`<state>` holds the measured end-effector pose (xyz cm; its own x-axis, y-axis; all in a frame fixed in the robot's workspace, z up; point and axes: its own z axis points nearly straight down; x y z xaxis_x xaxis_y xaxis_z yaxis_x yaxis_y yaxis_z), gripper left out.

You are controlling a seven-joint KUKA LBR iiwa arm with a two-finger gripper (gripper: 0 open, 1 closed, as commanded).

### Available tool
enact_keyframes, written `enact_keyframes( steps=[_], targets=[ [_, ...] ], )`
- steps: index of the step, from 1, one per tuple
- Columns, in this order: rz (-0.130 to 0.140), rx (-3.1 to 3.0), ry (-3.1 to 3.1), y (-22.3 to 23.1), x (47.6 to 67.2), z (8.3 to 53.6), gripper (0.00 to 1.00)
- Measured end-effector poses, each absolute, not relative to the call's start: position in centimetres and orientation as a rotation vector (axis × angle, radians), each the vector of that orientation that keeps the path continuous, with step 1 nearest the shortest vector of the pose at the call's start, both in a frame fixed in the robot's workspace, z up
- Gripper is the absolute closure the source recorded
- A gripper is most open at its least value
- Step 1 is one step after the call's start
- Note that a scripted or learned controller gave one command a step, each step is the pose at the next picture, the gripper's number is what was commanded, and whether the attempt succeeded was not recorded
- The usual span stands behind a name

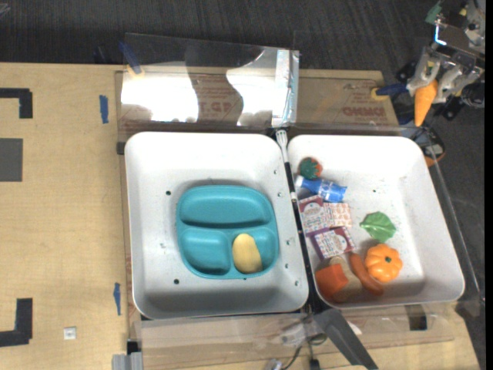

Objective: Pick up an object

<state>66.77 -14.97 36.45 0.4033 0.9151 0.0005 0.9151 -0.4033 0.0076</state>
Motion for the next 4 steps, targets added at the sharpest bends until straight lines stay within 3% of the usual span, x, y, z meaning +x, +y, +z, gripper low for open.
enact_keyframes(
  steps=[1,2,3,4],
  targets=[
    [-0.001,2.63,1.716,-14.9,66.7,36.1,0.0],
    [-0.005,2.393,2.041,-11.8,66.6,24.5,0.0],
    [0.005,2.437,1.977,-16.0,63.3,9.6,0.0],
    [0.004,2.441,1.974,-16.1,63.3,10.5,1.0]
  ],
)
